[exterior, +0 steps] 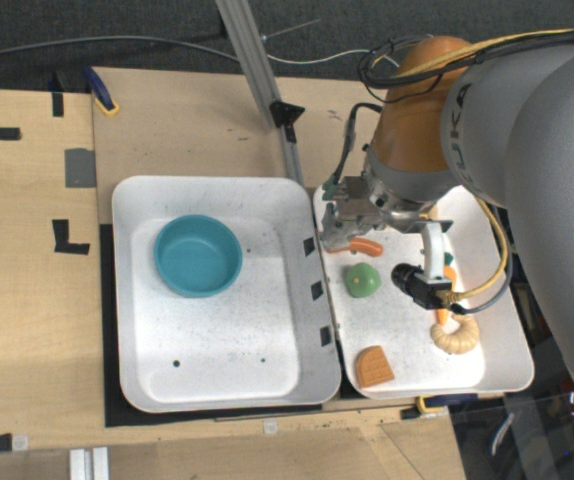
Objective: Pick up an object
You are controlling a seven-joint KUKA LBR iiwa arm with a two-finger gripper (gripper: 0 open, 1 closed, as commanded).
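Grey arm [527, 118] over partly hidden end effector [352, 230]

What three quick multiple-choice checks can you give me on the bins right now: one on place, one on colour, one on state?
1. Where does the bowl sit?
A. In the left bin
B. In the right bin
C. On the bare bench

2. What colour is the round fruit?
A. Red
B. Green
C. Blue

3. How does the bowl stand?
A. Upside down
B. On its side
C. Upright, opening up

Answers:
1. A: it rests on the floor of the left bin, apart from the other things.
2. B: it is green, lying near the gripper.
3. C: its hollow inside faces the camera.
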